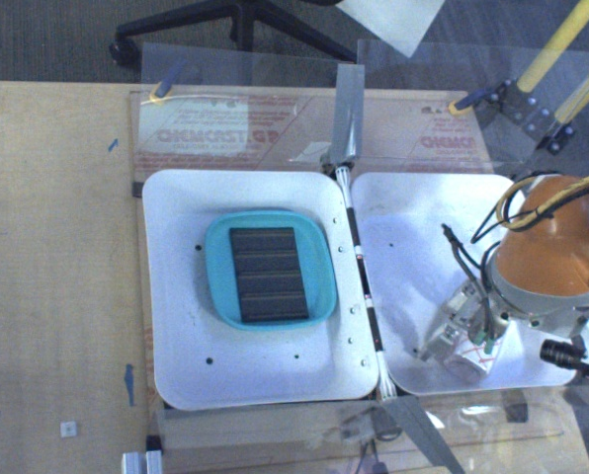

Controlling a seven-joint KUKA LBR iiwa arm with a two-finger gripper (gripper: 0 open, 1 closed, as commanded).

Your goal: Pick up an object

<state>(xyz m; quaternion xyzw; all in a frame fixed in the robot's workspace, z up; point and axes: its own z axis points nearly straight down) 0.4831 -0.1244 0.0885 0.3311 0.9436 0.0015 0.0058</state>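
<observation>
A teal square dish (271,269) with a dark ribbed block on it lies in the middle of the left bin (176,363). My gripper (460,342) reaches down into the right bin (403,225) near its front edge, under the orange band of the arm (546,245). A small pale object with red and green marks (475,355) sits right at the fingertips, and I cannot make out whether it is between them.
A grey divider (359,265) separates the two bins. Clear plastic sheeting and a grey bar (348,117) lie behind the bins. Yellow-handled tools (561,38) sit at the back right. Black cables (472,255) hang off the wrist.
</observation>
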